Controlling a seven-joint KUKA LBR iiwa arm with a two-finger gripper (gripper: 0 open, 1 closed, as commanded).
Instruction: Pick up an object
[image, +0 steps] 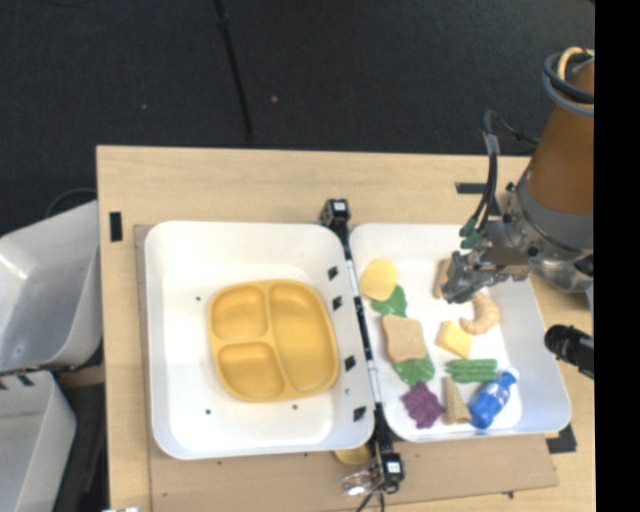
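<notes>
My gripper (455, 287) hangs low over the right bin (415, 240), in its upper middle part. Just right of and below it lies a tan curved shrimp-like piece (484, 314). A yellow wedge (454, 339) sits under that. Further left are a yellow round piece (378, 279) on a green leaf (393, 301), and a slice of bread (405, 338). Along the bin's near side lie a green leafy piece (415, 370), a green bean pod (472, 370), a purple grape bunch (422, 404), a tan wedge (456, 400) and a blue bottle (491, 399).
The left bin (180, 260) holds a yellow divided plate (272, 337). A black-clipped divider (355, 320) runs between the bins. The arm's orange band (565, 150) fills the upper right. A black fitting (570, 346) sits off the right bin's edge.
</notes>
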